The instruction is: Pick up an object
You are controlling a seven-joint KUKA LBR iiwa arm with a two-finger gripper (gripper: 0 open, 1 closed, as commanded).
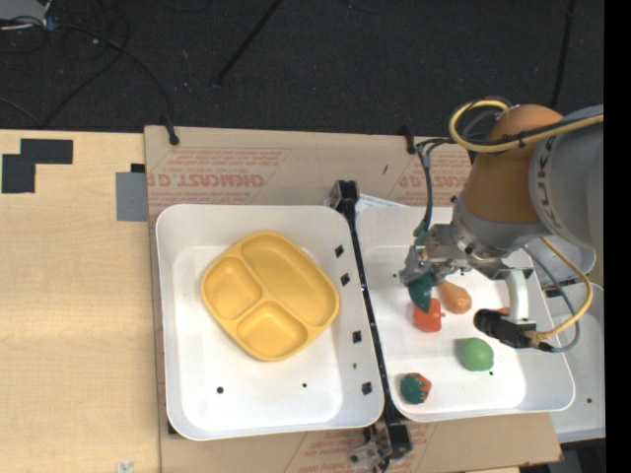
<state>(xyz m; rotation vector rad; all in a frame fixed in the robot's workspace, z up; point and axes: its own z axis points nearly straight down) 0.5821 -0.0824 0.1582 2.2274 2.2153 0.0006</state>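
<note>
1. Looking down at a slant, we are seeing a wooden bench (69,313) carrying a cardboard sheet (256,170), on which two shallow white bins are sitting side by side.
2. We are seeing the left bin (187,382) holding a yellow divided plate (269,294), which is lying flat and turned at an angle, near the middle of that bin.
3. We are watching the arm (532,180) reaching in from the right, grey with an orange band, with yellow cable looping over it, and hanging over the upper part of the right bin (537,397).
4. We are finding the gripper (424,276) pointing down into the right bin, just above a teal piece and right beside a red toy; whether its fingers are apart or together, we cannot tell, and we are seeing nothing clearly caught between them.
5. We are counting the small things in the right bin: a green ball (475,354) towards the lower right, an orange oval piece (455,297) just right of the gripper, a red toy (427,316) touching the teal piece (421,292) above it, and a red and teal lump (415,387) near the bin's lower edge, well apart from the rest.
</note>
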